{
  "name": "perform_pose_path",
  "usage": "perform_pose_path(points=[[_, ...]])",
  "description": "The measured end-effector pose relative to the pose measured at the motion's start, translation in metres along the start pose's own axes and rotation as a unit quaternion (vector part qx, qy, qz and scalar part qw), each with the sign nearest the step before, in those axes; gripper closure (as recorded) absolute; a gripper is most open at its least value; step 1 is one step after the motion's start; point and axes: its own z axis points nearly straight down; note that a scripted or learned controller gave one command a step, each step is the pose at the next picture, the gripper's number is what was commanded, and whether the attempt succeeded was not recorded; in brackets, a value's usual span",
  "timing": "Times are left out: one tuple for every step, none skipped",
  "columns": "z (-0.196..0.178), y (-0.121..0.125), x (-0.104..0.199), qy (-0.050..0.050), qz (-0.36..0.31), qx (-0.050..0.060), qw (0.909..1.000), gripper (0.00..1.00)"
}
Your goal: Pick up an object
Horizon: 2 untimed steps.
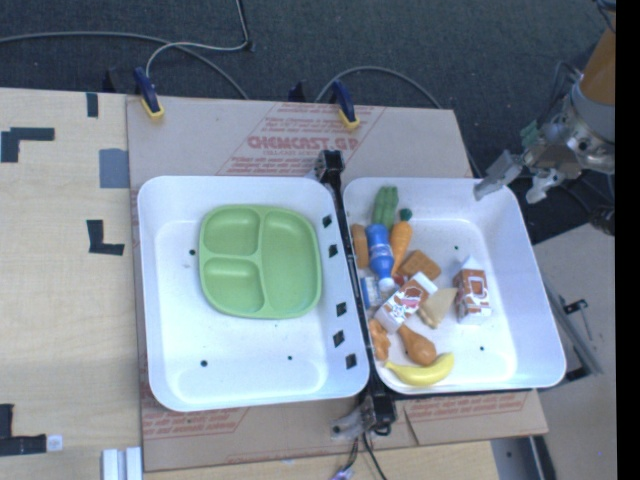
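The arm (600, 88) is up by the far right corner of the right bin (530, 268), jaws apart and holding nothing. The toys lie in that bin, like the banana (422, 370). No pick yet. Next, I think, go down over one toy.

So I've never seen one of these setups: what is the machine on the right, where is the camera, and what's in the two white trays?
One camera looks down at a slant on the bench. At the right edge is a robot arm, and its grasping tool hangs just beyond the right bin's far corner, with nothing between its fingers. The left bin holds a green divided plate. The right bin holds small toy foods in a pile: a banana, a blue bottle, a carrot, little cartons. Both bins sit on cardboard held by two clamps.
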Motion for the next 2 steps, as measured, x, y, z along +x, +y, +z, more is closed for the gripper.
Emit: perform_pose_path(points=[[0.119,-0.043,-0.02,0.0,0.0,0.001,1.0,0.0],[0.184,-0.073,-0.003,-0.001,0.0,-0.007,1.0,0.0]])
